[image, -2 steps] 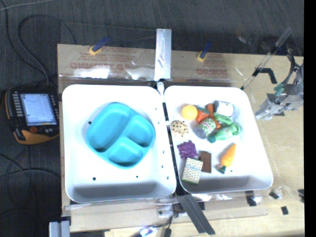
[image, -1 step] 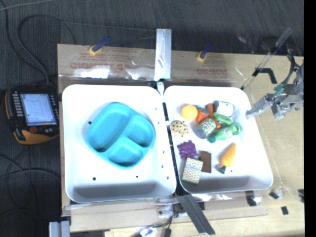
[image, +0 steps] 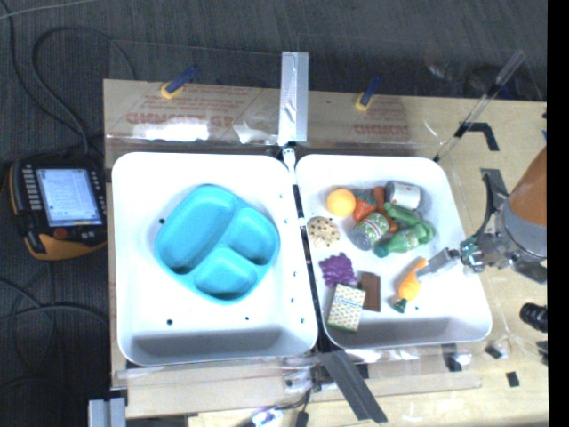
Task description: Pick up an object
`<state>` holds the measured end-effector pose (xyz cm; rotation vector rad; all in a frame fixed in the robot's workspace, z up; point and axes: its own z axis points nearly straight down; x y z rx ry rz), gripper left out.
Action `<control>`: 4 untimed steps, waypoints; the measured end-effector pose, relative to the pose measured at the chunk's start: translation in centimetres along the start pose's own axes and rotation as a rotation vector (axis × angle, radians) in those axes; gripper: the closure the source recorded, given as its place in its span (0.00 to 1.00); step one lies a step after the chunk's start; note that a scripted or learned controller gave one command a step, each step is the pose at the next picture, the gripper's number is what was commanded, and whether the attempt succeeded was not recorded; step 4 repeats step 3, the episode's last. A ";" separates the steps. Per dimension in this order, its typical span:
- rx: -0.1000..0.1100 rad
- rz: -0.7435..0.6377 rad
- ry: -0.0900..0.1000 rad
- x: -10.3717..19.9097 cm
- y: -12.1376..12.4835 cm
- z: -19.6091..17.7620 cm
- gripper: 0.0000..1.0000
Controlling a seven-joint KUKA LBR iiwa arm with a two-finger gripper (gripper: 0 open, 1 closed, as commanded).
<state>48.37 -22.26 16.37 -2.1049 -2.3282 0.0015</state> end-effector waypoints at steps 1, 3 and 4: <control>-0.010 0.346 -0.003 3.9 0.7 7.4 0.00; 0.000 0.404 -0.004 5.0 1.9 -2.4 1.00; 0.000 0.404 -0.004 5.0 1.9 -2.4 1.00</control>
